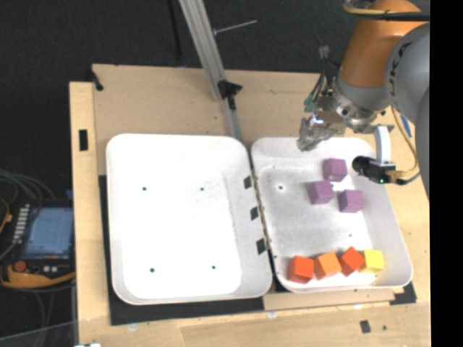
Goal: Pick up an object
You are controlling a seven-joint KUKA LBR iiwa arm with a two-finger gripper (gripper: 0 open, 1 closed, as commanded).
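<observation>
Three purple cubes lie in the right bin (289, 223): one (334, 168) near the back, one (320, 191) in the middle, one (351, 200) to its right. Along the bin's front edge sit a red-orange block (301, 268), an orange block (328, 264), a red block (352, 259) and a yellow block (373, 259). My gripper (311, 134) hangs over the bin's back edge, above and left of the rear purple cube, with nothing visibly held.
The left bin (177, 215) stands beside the right one, with small black clips (255, 212) along the shared edge. A slanted metal pole (206, 45) rises behind the bins. A black cable connector (370, 168) hangs from the arm's wrist near the right bin.
</observation>
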